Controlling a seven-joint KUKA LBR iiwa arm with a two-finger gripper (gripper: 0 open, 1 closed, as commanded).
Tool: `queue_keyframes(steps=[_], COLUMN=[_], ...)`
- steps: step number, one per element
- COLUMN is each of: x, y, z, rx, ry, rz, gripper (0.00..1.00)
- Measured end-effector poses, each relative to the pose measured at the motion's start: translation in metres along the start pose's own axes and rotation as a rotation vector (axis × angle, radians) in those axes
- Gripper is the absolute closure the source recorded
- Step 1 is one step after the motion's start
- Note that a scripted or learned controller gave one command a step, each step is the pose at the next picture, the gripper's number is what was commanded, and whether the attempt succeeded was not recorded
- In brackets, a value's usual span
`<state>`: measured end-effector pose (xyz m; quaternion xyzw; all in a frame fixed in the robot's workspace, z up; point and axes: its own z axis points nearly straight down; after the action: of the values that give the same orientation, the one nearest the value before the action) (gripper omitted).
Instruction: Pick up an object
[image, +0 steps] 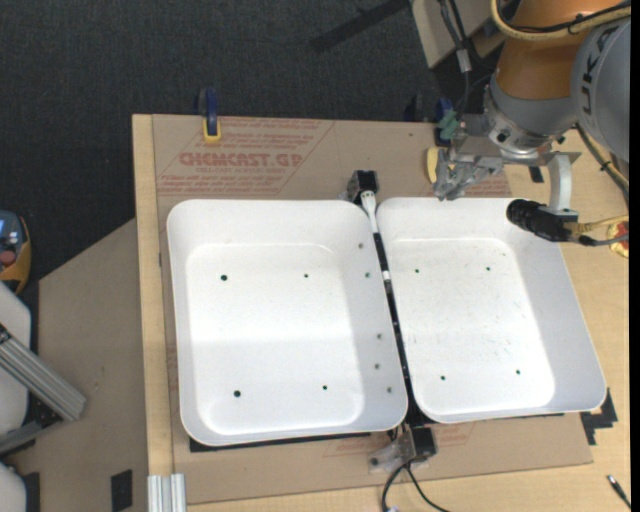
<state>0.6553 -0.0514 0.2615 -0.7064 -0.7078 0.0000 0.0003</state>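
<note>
My gripper (456, 186) hangs at the back of the bench, just over the far rim of the right bin (560, 300), near that bin's left corner. It points down and nothing shows beneath it but the bin's rim and the board. The left bin (190, 300) and the right bin lie side by side, and their white floors show only small dark dots.
A black strip (385, 290) runs along the seam between the bins. A blue and yellow clamp (209, 112) holds the brown board (250, 155) at the back left. Cables and a small connector (410, 445) lie at the front edge. Grey metal rails (40, 380) stand at the left.
</note>
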Motion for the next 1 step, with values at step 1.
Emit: queue_keyframes(steps=[1], x=[0.0415], y=[-0.0004], z=[-0.1097], rx=[-0.013], ry=[0.0], rz=[-0.003], gripper=[1.0])
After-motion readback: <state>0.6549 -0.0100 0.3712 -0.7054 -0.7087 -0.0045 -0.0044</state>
